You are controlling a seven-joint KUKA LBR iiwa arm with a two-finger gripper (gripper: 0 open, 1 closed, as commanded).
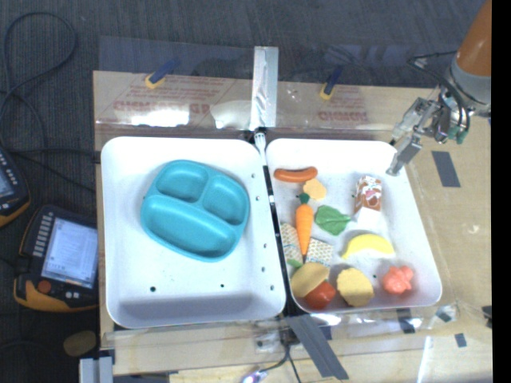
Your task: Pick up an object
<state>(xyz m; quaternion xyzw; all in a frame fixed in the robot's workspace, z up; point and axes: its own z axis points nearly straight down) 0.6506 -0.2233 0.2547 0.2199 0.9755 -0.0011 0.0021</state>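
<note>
Dark grey carpet around a pale wooden bench (pixel 467 214), with two shallow white bins side by side on it. In the left bin (pixel 120 294), a turquoise divided plate (pixel 196 208), lying flat near the middle. In the right bin (pixel 423 238), a heap of toy foods: a sausage (pixel 295 174) at the far end, an orange carrot (pixel 304 223) below it, a green leaf (pixel 332 219) just beside the carrot, a small brown-and-white packet (pixel 368 192), a yellow wedge (pixel 369 244), a red-and-tan round piece (pixel 313 284) and a pinkish lump (pixel 398 278) along the near end. Above the far right corner of that bin, the gripper (pixel 415 138), fingers spread apart, nothing between them, well clear of the toys. Off the bench at left, a handheld controller (pixel 56 254) on the carpet.
</note>
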